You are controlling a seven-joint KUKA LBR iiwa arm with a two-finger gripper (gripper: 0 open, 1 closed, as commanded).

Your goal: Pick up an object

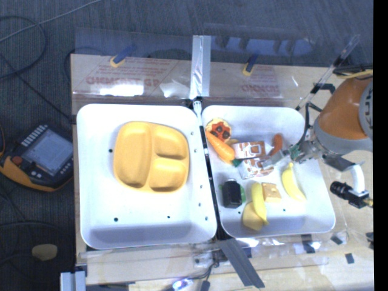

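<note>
We see the gripper (280, 156) reaching in low from the right over the right bin (315, 220), its tip beside a small white and brown carton (253, 157) and a reddish sausage (276, 142); we cannot tell how its jaws stand. Near it lies a pale yellow banana (293, 183). The left bin (97, 223) holds a yellow divided tray (150, 156).

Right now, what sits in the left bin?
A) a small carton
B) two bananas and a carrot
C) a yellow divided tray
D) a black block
C: the yellow divided tray lies alone in the left bin, while the carrot, bananas, black block and small carton are all in the right bin.
</note>
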